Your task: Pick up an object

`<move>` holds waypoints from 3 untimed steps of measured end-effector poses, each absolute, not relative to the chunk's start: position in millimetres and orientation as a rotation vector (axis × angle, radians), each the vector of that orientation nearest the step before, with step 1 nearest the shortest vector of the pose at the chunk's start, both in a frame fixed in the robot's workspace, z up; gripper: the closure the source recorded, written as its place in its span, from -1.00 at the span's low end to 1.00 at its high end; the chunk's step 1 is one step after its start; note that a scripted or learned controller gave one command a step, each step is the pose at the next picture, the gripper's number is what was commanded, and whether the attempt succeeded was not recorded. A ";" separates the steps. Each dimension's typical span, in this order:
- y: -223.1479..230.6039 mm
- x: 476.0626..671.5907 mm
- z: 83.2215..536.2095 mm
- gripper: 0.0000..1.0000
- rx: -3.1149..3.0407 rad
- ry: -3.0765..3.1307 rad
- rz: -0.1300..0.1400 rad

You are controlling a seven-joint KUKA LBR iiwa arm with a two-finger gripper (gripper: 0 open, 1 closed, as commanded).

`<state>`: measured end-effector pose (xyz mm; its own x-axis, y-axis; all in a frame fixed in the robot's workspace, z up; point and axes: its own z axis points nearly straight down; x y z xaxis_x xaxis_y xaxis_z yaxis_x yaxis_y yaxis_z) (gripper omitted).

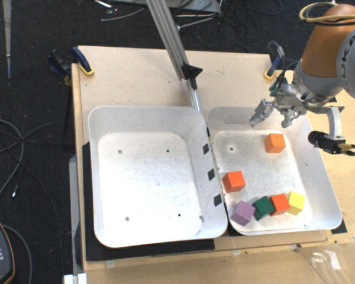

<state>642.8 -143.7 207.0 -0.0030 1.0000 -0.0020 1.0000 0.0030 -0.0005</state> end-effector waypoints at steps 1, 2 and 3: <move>-117.8 638.3 270.3 -1.00 2.210 2.223 0.009; -142.9 619.3 280.0 -1.00 2.223 2.218 0.000; -193.5 651.5 202.9 -1.00 2.227 2.218 -0.008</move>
